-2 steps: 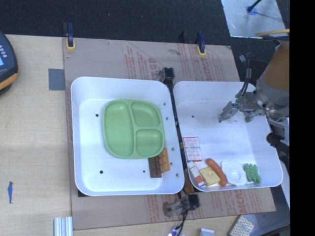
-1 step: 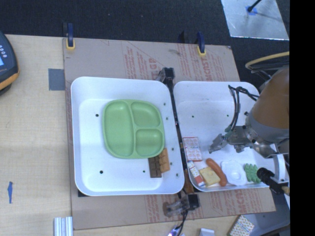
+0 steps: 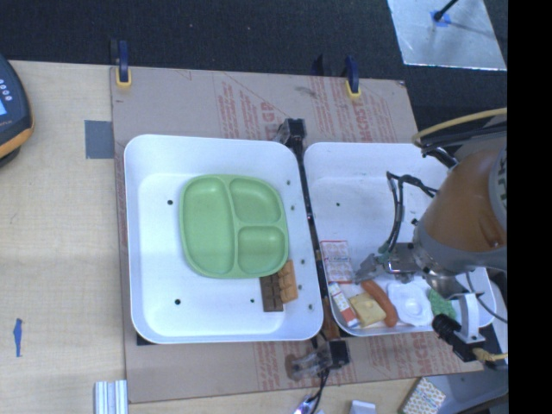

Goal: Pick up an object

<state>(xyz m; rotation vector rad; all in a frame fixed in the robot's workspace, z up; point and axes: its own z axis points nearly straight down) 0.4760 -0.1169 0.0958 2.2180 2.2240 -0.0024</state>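
Here, the gripper [image 3: 390, 266], its state impossible to tell, is hovering just above an orange-red sausage-shaped toy [image 3: 380, 302] lying beside a tan block [image 3: 366, 311].

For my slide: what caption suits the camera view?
Arm over the right bin of small items; green plate in the left bin.

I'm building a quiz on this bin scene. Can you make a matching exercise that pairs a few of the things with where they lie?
Things:
1. green divided plate
2. brown block
3. orange sausage-shaped toy
4. blue clamp

Places:
A. near corner of the right bin
B. far edge of the cardboard sheet
C. middle of the left bin
D. left bin, against the plate's near right corner

Pairs: 1-C, 2-D, 3-A, 4-B
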